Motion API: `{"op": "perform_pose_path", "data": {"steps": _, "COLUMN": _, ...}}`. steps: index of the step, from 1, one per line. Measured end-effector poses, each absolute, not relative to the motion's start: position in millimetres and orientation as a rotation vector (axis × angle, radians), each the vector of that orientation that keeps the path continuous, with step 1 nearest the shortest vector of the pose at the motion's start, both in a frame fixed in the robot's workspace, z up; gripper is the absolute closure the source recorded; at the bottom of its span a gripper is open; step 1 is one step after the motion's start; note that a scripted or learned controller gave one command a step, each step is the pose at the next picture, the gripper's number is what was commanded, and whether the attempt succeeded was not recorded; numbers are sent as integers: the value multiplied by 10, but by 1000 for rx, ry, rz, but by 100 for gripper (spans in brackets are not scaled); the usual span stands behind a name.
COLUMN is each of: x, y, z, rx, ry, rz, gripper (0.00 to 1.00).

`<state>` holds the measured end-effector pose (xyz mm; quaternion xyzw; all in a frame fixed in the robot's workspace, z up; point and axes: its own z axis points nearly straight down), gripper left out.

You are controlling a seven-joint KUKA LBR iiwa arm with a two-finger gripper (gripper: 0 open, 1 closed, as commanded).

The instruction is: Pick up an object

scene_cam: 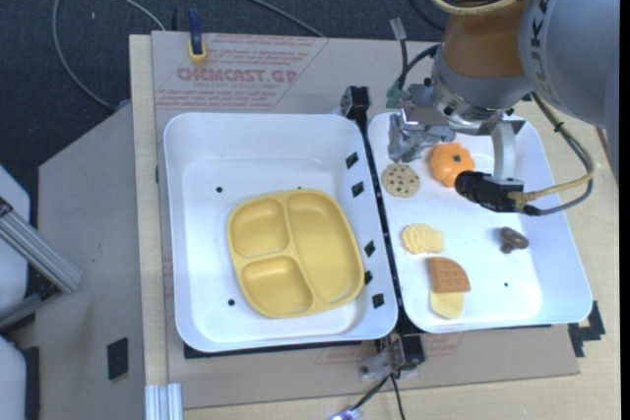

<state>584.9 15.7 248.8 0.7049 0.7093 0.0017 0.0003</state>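
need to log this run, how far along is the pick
Done: the arm has reached into the right bin, with the gripper low over the cookie and beside the orange. In hand: nothing visibly between the fingers. Left: grasp and lift an item; the cookie, orange, waffle piece, toast slice and small brown object all lie on the bin floor.

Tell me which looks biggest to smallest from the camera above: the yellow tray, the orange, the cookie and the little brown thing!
1. Yellow tray, by far.
2. Orange, partly hidden by the gripper.
3. Cookie, only a bit smaller than the orange, so that is a close call.
4. Little brown thing, smallest.
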Motion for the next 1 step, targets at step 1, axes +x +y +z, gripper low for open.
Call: {"op": "perform_pose_path", "data": {"steps": 1, "x": 6155, "y": 592, "z": 2394, "rx": 2215, "ry": 2226, "rz": 4, "gripper": 100}}
